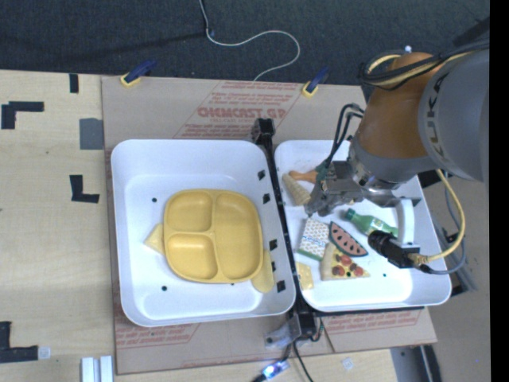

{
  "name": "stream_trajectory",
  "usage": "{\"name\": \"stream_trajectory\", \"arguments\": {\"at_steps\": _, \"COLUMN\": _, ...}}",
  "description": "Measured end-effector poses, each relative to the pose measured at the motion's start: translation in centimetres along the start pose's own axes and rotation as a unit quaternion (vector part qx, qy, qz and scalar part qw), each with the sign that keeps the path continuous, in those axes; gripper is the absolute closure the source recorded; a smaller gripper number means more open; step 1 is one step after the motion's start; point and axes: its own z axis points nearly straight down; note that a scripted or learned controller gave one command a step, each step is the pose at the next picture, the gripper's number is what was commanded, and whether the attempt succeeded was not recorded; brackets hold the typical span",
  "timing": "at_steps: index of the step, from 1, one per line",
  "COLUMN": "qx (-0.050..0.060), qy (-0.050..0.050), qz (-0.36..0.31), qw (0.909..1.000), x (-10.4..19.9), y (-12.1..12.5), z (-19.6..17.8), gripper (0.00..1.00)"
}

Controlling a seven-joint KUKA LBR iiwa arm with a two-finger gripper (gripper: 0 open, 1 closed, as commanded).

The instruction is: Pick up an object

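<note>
A: What carries the 2 white bins?
B: A wooden bench (pixel 48 237) with a cardboard sheet (pixel 238 110) under them; its red printing is too blurred to read. Behind is dark carpet (pixel 95 14).
A: And inside?
B: The left bin (pixel 127 173) holds 1 yellow divided plate (pixel 213 235). The right bin (pixel 429 293) holds toy food: 1 watermelon slice (pixel 347 239), 1 pizza slice (pixel 343 267), 1 green bottle (pixel 369 222).
A: The gripper (pixel 328 193)?
B: Low at this bin's far left corner; I cannot tell its opening.

Even overhead light, soft shadows, mild blur throughout.
</note>
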Motion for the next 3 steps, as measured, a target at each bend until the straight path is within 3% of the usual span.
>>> {"name": "stream_trajectory", "arguments": {"at_steps": 1, "qx": -0.001, "qy": 0.000, "qz": -0.001, "qw": 1.0000, "x": 5.0, "y": -1.5, "z": -1.5, "gripper": 1.00}}
{"name": "stream_trajectory", "arguments": {"at_steps": 2, "qx": 0.001, "qy": -0.001, "qz": 0.002, "qw": 1.0000, "x": 4.1, "y": -1.5, "z": 0.6, "gripper": 1.00}}
{"name": "stream_trajectory", "arguments": {"at_steps": 3, "qx": -0.002, "qy": 0.000, "qz": 0.001, "qw": 1.0000, "x": 5.4, "y": -1.4, "z": -1.0, "gripper": 1.00}}
